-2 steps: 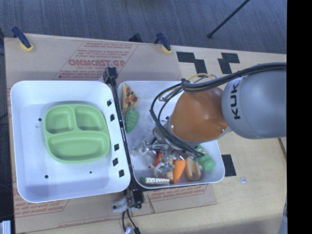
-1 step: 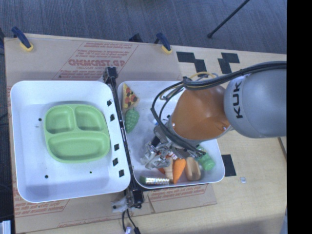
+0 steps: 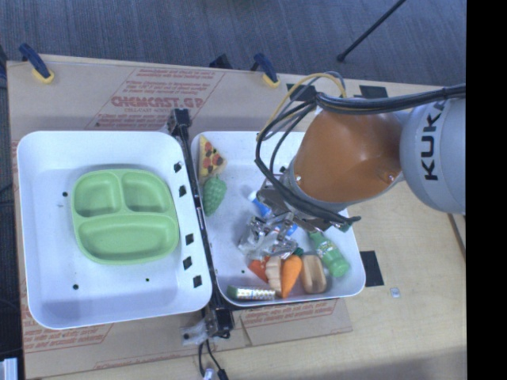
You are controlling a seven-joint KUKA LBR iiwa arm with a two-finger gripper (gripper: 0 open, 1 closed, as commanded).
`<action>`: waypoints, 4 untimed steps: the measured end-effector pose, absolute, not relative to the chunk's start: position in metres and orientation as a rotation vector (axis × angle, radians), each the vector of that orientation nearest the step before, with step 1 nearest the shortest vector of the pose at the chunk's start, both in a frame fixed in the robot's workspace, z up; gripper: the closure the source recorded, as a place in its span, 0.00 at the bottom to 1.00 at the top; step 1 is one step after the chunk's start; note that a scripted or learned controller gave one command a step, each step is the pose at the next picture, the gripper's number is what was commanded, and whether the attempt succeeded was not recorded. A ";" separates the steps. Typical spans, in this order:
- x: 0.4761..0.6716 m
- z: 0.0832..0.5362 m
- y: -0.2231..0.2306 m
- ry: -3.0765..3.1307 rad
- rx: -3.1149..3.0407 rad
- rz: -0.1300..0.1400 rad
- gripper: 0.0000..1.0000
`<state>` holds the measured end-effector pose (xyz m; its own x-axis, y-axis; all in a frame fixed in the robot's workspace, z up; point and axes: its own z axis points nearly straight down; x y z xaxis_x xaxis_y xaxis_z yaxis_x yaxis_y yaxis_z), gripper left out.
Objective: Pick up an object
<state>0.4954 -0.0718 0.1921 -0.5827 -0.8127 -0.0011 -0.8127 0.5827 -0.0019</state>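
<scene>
Down in the right bin, nothing lifted yet.
My gripper (image 3: 269,232) sits low over the toy pile (image 3: 289,271) at the bin's (image 3: 238,145) front edge; whether it pinches anything, I cannot tell.

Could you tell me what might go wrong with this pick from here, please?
The gripper is low over a tight cluster: the carrot, the hot dog and the green bottle lie crowded together, so it may nudge or catch several at once. The cluster sits near the right bin's front wall, so pieces could get pushed against it.
</scene>
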 end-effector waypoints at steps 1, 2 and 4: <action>0.480 0.246 -0.084 2.351 -2.083 -0.001 1.00; 0.480 0.246 -0.084 2.351 -2.083 -0.001 0.00; 0.540 0.091 -0.095 2.031 -2.401 0.007 0.00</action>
